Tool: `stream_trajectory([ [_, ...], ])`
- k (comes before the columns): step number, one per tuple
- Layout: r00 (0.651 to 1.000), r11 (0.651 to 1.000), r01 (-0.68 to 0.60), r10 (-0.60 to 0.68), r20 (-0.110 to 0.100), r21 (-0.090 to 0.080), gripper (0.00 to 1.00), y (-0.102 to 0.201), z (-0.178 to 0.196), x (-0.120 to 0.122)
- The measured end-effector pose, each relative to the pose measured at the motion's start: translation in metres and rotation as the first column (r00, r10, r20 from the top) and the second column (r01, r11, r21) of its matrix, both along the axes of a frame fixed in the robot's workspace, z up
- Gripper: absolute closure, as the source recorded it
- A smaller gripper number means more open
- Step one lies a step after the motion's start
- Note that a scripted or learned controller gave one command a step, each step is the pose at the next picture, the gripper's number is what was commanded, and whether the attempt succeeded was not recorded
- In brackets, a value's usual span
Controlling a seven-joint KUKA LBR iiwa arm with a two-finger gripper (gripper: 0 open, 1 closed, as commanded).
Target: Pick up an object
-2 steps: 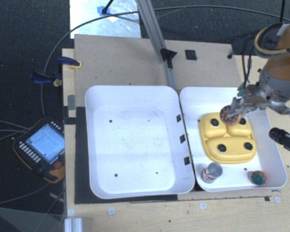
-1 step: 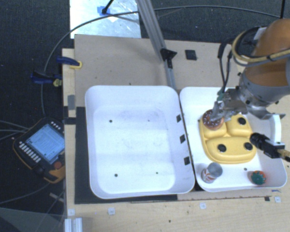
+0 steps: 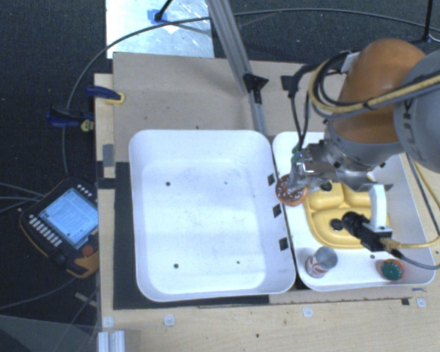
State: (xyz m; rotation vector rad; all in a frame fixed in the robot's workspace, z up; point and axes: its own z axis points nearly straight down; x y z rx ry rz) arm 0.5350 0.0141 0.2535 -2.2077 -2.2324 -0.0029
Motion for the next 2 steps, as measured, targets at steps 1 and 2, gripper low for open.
stream_trajectory([
  [1,1.000,1.000,0.001,-0.001,0.000,-0.001,1.00,0.051,-0.017,-0.006],
  [2,1.000,1.000,0.002,-0.002,-0.001,-0.001,1.00,0.095,-0.025,-0.012],
])
